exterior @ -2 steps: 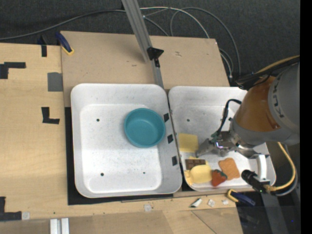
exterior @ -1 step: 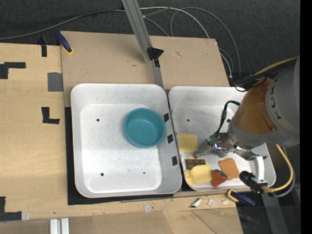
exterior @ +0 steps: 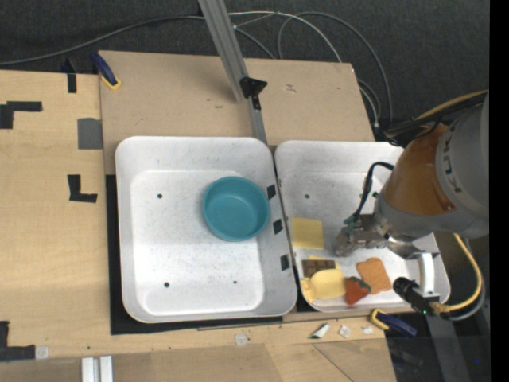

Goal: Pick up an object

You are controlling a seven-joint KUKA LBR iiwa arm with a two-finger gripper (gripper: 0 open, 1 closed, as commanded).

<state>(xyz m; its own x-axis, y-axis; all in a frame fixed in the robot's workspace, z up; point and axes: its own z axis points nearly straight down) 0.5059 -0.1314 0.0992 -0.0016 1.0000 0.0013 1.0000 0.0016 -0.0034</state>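
Two white bins [exterior: 135, 165] sit on the counter [exterior: 48, 213]; the hand [exterior: 358, 239], grip state I cannot tell, should descend squarely onto the yellow block [exterior: 307, 232] just beside it.

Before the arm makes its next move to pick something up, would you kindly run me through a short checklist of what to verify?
1. Objects available in the right bin: ok; a yellow square block, a yellow rounded piece, an orange piece and a red piece lie there.
2. Gripper over the right bin: ok, beside the yellow square block.
3. Something held: cannot tell.
4. Jaws open or shut: cannot tell.
5. Blue bowl out of the way: ok, it sits in the left bin.
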